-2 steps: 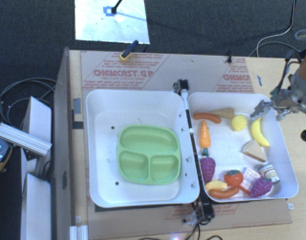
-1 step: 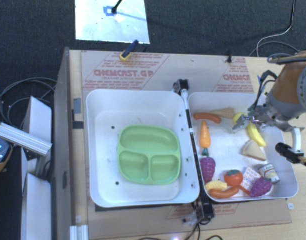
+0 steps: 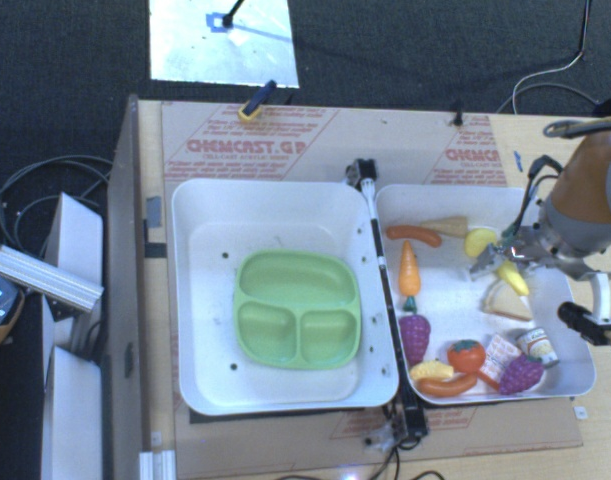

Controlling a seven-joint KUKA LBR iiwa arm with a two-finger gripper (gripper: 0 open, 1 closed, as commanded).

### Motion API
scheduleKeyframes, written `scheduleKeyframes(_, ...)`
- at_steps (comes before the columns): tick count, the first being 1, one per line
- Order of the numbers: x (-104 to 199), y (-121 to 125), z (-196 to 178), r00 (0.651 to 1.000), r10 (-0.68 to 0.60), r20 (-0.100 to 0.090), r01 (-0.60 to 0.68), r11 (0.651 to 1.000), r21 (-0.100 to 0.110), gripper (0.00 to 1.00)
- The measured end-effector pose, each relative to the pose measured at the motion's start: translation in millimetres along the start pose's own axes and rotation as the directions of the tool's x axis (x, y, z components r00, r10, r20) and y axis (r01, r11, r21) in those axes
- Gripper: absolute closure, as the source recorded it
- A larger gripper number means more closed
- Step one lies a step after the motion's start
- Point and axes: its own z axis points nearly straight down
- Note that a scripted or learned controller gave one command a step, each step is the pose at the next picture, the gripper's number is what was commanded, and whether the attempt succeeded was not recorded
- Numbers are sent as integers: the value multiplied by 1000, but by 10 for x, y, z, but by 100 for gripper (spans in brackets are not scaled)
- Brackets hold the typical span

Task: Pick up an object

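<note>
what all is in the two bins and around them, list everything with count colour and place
bins: 2, white, side by side on the bench
plate: 1, green, three sections, middle of left bin
hot dog: 1, red-orange, top left of right bin
carrot: 1, orange, below the hot dog
grapes: 2 bunches, purple, one by the divider, one at bottom right
tomato: 1, red, bottom of right bin
bananas: yellow, near the gripper, count unclear
wedge: 1, pale cream, right side of right bin
small can: 1, white, bottom right
arm: 1, grey and orange, from the right
gripper: 1, over the right bin by the bananas
</note>
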Motion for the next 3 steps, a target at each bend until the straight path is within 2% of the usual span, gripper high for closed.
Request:
scheduleKeyframes(1,-4,-331,-859,1000,1,1,-1,1000,-3,0)
scheduleKeyframes(2,96,145,-425,1000,-1,-1,1,1000,0,0)
scheduleKeyframes(3,3,-16,69,1000,0,-1,0,1000,1,0)
